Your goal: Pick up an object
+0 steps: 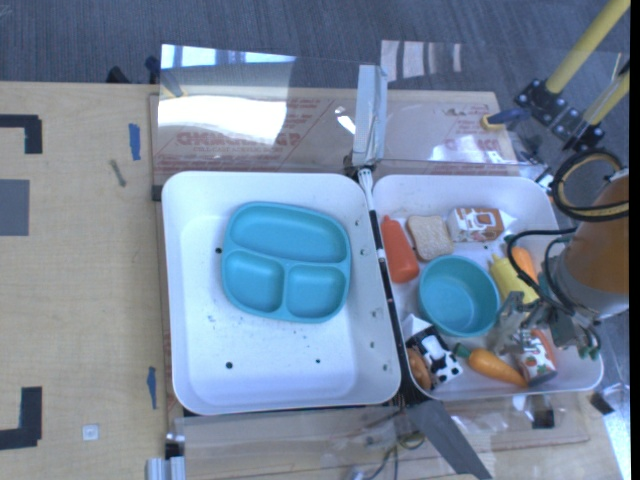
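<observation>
My gripper (pixel 522 330) is low in the right bin (pixel 580 378), at its front right part, just right of a blue bowl (pixel 458 295). Right below it lie an orange carrot (pixel 497 366) and a small red and white packet (pixel 541 359). A yellow piece (pixel 506 279) and an orange piece (pixel 524 263) lie just behind the gripper. Farther back are a bread slice (pixel 431 236), a small printed box (pixel 475 223) and a red-orange block (pixel 399 250). A black and white cow toy (pixel 434 353) sits at the front left of this bin.
The left bin (pixel 200 358) holds a blue divided plate (pixel 286 260). A clear panel (pixel 250 118) stands behind the bins. The arm's orange band (pixel 600 248) and black cables (pixel 575 183) hang over the right bin's right edge. Yellow poles (pixel 595 33) rise at the top right.
</observation>
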### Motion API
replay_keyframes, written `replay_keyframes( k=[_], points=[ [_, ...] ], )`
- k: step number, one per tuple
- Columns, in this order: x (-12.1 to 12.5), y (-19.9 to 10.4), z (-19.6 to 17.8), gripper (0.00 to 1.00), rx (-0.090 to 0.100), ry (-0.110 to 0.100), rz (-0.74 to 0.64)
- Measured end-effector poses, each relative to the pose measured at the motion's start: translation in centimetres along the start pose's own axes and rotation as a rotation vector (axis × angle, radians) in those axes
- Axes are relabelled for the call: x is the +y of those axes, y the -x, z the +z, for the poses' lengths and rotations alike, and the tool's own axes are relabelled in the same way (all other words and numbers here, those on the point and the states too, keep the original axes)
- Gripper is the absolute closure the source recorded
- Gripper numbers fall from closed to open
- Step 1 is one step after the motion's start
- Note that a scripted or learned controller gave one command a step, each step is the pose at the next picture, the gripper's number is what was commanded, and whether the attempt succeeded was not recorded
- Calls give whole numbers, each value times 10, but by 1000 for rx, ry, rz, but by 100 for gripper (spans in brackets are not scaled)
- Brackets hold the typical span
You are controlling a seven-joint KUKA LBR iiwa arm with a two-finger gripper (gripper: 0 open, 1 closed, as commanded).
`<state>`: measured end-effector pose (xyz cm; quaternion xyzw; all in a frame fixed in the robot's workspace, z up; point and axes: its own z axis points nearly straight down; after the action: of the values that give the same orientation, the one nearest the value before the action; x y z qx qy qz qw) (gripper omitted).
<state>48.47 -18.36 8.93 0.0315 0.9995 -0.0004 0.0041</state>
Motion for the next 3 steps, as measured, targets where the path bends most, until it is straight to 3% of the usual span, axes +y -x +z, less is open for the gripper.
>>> replay_keyframes(
  k=[1, 2, 3],
  points=[
    [-1, 4, -1, 0, -15, -4, 2],
    [37, 69, -1, 0, -12, -14, -40],
    [54, 133, 1, 0, 11, -8, 204]
  ],
)
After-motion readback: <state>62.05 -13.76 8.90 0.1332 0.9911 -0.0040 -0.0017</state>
